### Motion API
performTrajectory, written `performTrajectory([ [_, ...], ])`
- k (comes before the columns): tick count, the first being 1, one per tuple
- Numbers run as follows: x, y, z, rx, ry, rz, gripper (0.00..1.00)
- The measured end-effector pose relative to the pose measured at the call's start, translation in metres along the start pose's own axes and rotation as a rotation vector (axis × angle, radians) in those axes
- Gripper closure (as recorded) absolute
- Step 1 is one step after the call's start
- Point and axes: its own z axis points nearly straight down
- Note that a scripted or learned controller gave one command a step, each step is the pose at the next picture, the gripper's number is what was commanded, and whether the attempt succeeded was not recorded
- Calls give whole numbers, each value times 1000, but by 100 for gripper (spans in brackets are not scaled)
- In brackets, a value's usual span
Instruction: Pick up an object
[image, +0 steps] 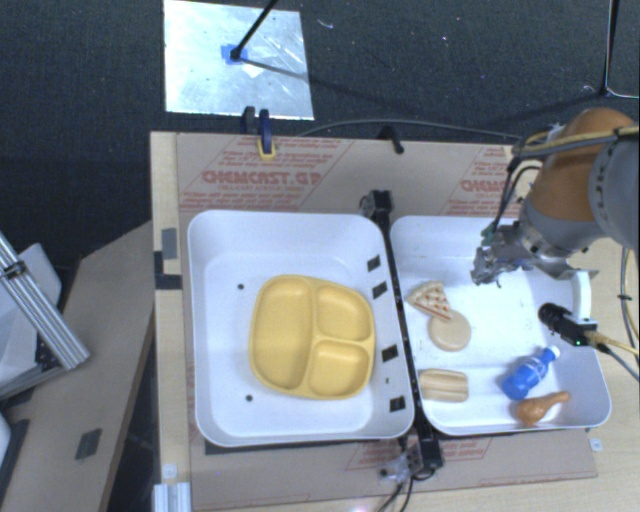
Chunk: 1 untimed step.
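The right bin (505, 318) holds a toy pizza slice (430, 298), a round beige disc (449, 332), a tan bread roll (444, 385), a small blue bottle (527, 373) and a brown drumstick (540, 405). My gripper (487, 268) hangs over the far part of this bin, right of the pizza slice and apart from it. Nothing shows between its tips. The arm's grey and orange wrist comes in from the right edge.
The left bin (215, 300) carries a yellow divided plate (310, 337) in its middle. A black ridge with clips (385, 300) separates the two bins. Cardboard lies under the bins, and a shiny sheet (238, 60) sits at the back.
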Motion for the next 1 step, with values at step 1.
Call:
performTrajectory([
  [1,-7,-1,-46,-2,-1,2,100],
])
